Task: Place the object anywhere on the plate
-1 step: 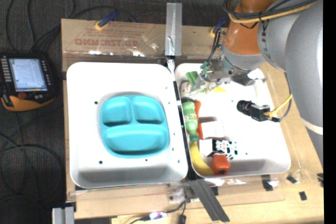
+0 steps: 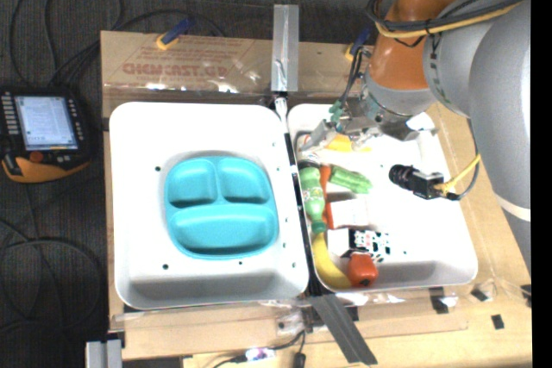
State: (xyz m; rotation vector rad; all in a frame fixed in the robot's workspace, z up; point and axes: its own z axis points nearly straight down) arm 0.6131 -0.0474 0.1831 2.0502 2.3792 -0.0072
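A light blue divided plate lies in the middle of the left bin. The right bin holds a pile of small objects along its left wall: a green bottle-like piece, a green vegetable toy, an orange stick, a banana, a red piece and a white box with dark spots. My gripper hangs low over the far left corner of the right bin, just above a yellow item at the top of the pile.
A black cylinder on a yellow cable hangs over the right bin beside the wrist. The wall between the bins separates pile and plate. A teach pendant lies on the floor at the left. Cardboard sits behind the bins.
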